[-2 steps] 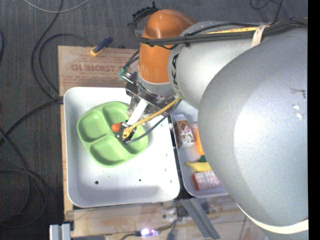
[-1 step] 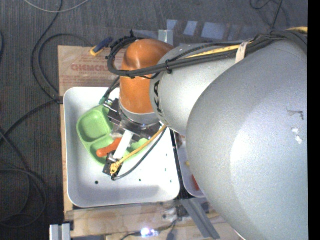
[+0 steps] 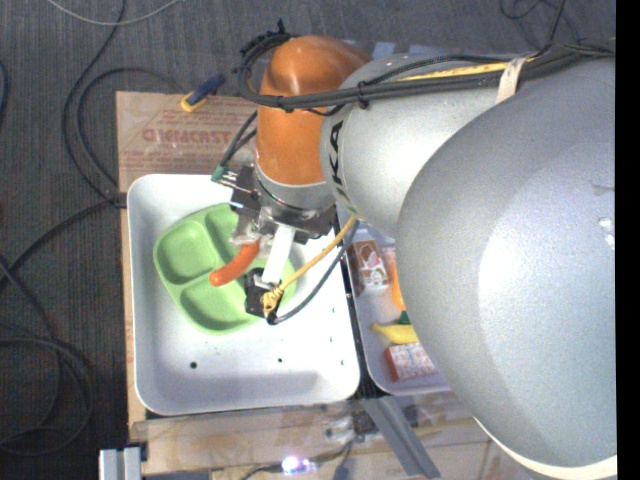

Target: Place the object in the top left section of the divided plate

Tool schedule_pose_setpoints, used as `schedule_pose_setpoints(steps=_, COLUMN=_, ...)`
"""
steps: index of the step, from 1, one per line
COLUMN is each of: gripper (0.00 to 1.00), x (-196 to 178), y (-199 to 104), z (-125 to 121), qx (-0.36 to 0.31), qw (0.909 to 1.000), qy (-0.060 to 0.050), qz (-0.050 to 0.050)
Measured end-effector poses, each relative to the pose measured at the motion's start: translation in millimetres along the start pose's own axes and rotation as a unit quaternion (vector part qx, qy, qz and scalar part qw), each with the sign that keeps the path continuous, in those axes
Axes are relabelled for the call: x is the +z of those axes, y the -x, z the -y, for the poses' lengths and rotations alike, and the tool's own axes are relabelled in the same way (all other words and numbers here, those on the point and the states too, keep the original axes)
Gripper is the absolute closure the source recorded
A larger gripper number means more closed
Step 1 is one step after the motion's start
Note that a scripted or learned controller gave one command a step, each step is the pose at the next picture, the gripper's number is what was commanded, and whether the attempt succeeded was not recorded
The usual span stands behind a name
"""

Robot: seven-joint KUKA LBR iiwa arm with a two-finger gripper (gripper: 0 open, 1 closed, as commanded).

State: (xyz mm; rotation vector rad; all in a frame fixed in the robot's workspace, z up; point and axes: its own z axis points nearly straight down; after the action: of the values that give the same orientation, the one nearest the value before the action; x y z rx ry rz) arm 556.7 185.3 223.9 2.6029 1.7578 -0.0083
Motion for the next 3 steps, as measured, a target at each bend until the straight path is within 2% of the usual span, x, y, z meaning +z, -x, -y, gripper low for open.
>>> schedule_pose_setpoints(steps=1, gripper=1.0, x=-9, y=14, z=-43, qx=-0.051, qw=0.9987, qy=0.0, qz=0.0)
schedule_pose_setpoints(steps=2, gripper=1.0, x=21, y=23, z=19, qx=-0.18, qw=0.9836, qy=-0.001, qz=-0.001)
schedule_pose_setpoints(steps=3, gripper=0.0, x=21, y=23, z=19, qx=-0.181, qw=0.9836, qy=-0.001, qz=-0.001)
